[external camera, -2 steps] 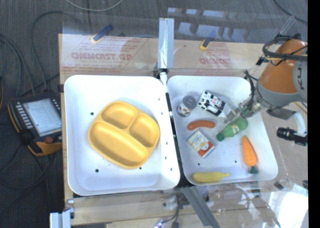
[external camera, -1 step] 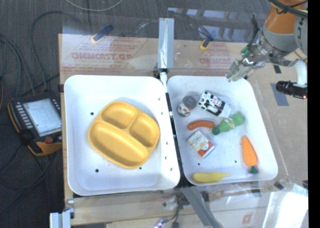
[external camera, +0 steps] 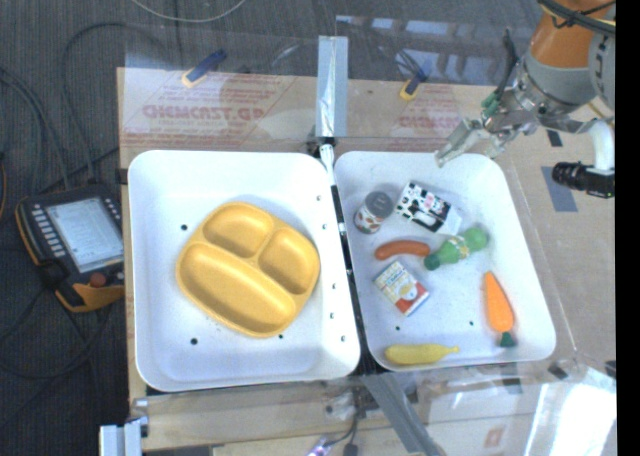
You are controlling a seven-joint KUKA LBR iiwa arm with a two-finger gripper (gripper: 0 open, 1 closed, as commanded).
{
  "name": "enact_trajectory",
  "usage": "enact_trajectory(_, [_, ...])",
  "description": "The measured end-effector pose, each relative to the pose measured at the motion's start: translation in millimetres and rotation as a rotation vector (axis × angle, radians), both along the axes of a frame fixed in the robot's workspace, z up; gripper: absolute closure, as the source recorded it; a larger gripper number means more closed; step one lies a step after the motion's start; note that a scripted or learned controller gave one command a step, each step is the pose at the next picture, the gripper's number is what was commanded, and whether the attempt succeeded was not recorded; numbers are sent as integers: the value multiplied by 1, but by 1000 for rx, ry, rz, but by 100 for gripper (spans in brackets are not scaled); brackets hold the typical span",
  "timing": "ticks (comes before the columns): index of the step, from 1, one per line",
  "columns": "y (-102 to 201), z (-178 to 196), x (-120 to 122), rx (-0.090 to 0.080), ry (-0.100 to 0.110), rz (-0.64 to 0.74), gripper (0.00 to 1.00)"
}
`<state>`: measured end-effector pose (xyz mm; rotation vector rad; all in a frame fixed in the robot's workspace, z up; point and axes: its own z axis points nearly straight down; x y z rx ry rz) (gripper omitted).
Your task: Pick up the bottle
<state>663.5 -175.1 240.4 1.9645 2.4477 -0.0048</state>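
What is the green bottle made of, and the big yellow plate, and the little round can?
The green bottle looks like shiny plastic: smooth, with bright glints, probably a toy. The yellow plate looks like moulded plastic too, one solid colour with soft rounded compartments and a gentle sheen. The can may be metal, since its top looks greyish and dull, but it is too small to be sure.

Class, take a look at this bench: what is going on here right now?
A grey robot arm with an orange band reaches in from the right. Its gripper hangs above the back rim of the right bin, jaws spread and holding nothing. The green bottle it should pick up lies untouched in that bin among toy foods. The left bin holds a yellow divided tray.
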Motion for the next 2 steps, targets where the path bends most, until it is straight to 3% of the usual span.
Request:
enact_trajectory(1, [-47,-57,-50,1,2,152,0])
enact_trajectory(2, [-45,-145,-53,5,-2,309,0])
